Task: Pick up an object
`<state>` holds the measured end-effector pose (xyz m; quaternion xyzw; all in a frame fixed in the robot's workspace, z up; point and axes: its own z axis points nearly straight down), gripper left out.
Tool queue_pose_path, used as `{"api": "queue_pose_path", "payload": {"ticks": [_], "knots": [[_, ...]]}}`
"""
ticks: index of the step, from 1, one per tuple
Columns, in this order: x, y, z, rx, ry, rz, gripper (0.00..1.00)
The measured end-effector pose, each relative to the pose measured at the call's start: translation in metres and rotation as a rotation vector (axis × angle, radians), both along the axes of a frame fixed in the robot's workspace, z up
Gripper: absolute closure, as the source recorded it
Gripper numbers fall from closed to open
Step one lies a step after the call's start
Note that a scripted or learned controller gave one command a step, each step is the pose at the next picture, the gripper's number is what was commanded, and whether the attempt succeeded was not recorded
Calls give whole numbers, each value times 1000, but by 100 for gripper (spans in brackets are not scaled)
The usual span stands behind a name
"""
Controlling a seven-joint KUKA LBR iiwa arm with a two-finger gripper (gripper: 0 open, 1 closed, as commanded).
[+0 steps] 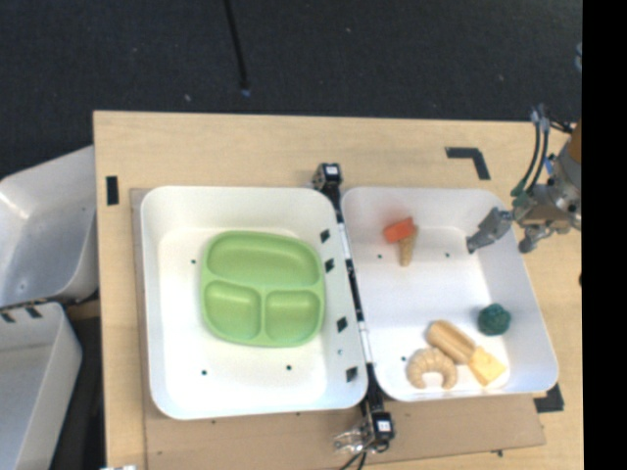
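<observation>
Overhead slanted view of a wooden bench [294,145] with two white bins side by side. At the right edge of the frame, the gripper [509,231] hangs over the right bin's [421,292] upper right rim, its two fingers spread apart with nothing between them. In that bin's upper middle lies a carrot [402,238], long axis running up and down the frame, orange top uppermost. Lower right holds a green ball [494,318], a bread roll [451,340], a croissant [431,368] and a yellow wedge [487,366]. The left bin [167,370] holds a green divided plate [263,287].
</observation>
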<state>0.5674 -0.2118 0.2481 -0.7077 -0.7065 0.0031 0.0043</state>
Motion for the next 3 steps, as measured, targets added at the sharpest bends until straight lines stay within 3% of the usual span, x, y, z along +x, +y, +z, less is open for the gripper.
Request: {"api": "queue_pose_path", "payload": {"ticks": [1,3], "knots": [[2,0,7,-3,-12,3,0],[-16,-1,-101,-2,-6,2,0]]}}
